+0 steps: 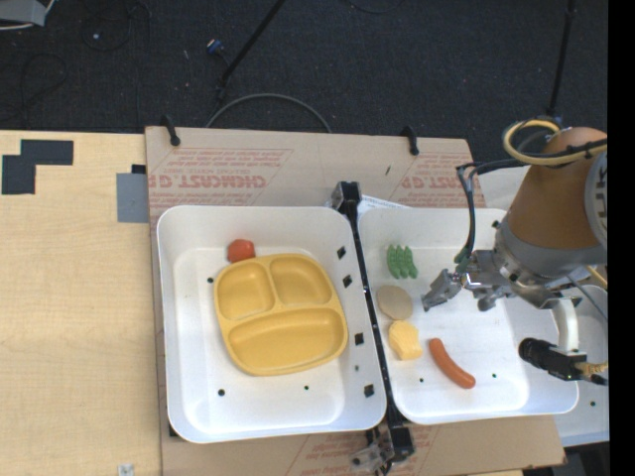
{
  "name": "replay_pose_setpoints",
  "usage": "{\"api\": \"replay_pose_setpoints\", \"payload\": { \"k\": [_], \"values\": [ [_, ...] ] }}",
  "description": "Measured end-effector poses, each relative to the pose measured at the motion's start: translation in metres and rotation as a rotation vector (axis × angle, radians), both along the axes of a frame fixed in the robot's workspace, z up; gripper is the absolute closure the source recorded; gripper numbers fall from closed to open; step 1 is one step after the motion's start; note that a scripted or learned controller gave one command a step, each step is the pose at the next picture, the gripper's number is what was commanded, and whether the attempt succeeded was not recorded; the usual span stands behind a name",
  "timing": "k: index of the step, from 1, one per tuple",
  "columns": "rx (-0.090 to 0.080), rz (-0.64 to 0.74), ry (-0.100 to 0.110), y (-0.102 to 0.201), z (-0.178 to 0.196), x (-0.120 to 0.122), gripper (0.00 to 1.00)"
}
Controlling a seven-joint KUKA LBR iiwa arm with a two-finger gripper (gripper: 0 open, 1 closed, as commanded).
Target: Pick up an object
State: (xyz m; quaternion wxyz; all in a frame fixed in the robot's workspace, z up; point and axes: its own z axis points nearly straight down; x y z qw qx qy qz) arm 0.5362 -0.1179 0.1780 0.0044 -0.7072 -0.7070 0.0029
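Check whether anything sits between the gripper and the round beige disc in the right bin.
Nothing visible does. The gripper hangs over bare floor of the right white bin, just right of the round beige disc. The green ridged piece and yellow block lie off that line.

We see a yellow tray [281, 313] beside a red tomato [241, 251], green beans [401, 261], an orange sausage [451, 363], white bins [189, 365].

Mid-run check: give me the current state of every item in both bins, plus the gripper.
Yellow divided tray: flat in left bin, compartments bare.
Red-orange piece: in left bin, at tray's far edge.
Green item: lying in right bin, untouched.
Tan disc: flat in right bin.
Yellow block: beside disc, resting.
Sausage: lying loose.
Gripper: over right bin, holding nothing visible.
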Motion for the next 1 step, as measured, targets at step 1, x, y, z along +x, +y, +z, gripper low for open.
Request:
{"api": "replay_pose_setpoints", "payload": {
  "k": [1],
  "values": [
    [0.0, 0.0, 0.0, 0.0022, -0.0623, -0.0086, 0.0]
  ]
}}
